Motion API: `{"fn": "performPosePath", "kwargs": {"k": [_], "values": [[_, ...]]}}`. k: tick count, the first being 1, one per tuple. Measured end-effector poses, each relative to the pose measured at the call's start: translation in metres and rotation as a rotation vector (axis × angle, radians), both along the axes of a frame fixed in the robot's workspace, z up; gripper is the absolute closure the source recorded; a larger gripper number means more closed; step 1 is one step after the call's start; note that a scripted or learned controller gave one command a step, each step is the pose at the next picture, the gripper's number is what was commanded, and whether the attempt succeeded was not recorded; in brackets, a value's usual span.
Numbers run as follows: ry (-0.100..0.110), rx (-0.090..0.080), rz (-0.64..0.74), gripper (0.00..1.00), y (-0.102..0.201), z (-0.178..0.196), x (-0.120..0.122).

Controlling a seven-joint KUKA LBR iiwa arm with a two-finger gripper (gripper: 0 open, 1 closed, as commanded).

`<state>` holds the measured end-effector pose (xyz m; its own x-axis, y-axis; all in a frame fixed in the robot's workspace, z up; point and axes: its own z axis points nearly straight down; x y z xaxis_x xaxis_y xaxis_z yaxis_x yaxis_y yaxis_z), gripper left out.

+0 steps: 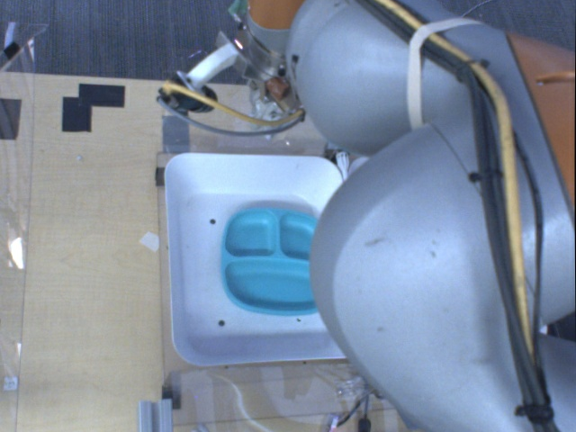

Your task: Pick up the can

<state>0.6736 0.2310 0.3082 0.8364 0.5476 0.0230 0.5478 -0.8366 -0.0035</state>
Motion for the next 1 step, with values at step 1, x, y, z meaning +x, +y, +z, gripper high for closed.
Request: {"fn": "performPosePath", "kwargs": {"k": [1], "values": [[-0.003,0.004,-0.001,1.0,-0.0011,0.0112,0.0013]]}}
